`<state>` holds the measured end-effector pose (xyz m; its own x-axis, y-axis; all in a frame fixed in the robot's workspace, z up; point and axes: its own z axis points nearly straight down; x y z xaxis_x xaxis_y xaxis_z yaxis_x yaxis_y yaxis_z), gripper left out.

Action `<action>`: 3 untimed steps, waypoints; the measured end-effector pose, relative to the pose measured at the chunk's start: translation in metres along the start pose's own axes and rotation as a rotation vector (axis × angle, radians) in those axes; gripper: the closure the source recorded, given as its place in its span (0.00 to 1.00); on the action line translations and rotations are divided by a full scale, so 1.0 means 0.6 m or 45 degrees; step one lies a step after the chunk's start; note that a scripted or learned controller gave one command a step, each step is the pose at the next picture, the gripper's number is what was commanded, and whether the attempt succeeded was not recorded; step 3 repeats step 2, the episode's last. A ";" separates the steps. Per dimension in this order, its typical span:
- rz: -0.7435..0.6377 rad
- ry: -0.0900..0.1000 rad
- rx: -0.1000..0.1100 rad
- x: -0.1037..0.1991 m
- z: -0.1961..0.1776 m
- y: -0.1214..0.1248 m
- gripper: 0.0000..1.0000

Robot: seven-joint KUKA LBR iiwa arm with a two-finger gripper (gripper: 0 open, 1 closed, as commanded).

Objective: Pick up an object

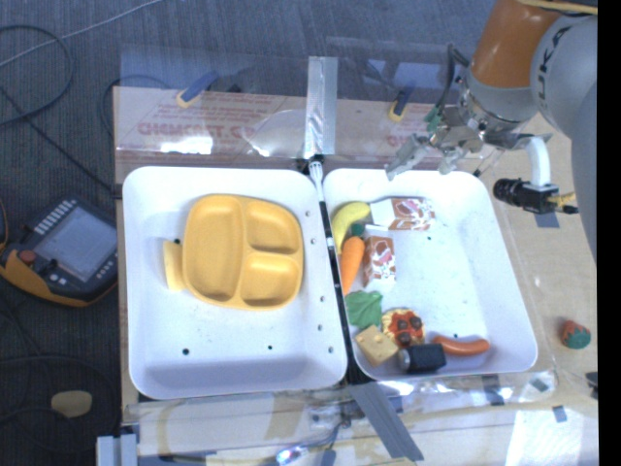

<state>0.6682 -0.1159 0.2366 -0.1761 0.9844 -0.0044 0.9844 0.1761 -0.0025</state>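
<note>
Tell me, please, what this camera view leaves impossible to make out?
- Gripper: blurred and small, above the right bin's far rim; finger state unreadable.
- Arm: cut off by the top and right edges.
- Pale yellow item: mostly hidden under the yellow tray.
- Black object: too small to identify.

- The arm has a smooth, rounded grey casing.
- A broad orange band wraps it above the wrist.
- Dark lettering marks the grey shell.
- The gripper is bare grey metal, with thin wires and small green parts.
</note>
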 end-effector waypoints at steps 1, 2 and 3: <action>-0.121 0.005 0.002 0.035 0.201 -0.076 0.00; -0.237 -0.005 -0.035 0.036 0.232 -0.106 0.00; -0.237 -0.005 -0.035 0.036 0.232 -0.106 0.00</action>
